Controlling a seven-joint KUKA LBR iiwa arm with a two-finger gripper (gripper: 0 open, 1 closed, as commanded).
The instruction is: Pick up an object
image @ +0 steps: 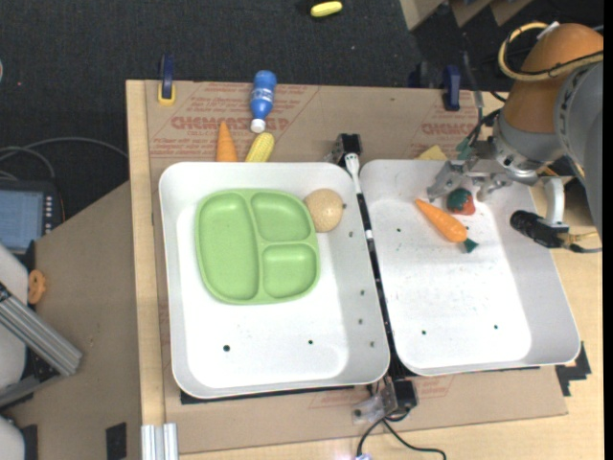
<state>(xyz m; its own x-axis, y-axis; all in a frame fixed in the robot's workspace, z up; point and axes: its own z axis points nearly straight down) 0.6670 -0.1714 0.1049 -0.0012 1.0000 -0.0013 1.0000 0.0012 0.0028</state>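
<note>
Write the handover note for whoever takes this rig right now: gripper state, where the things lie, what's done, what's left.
Gripper: low over the far end of the right bin, above a small red-and-green item; grasp not confirmed.
Carrot: lying flat in the right bin, just beside that item.
Left bin: green divided plate with a tan ball at its far right corner.
Done: arm is at the objects.
Left: secure one object and lift it.
</note>
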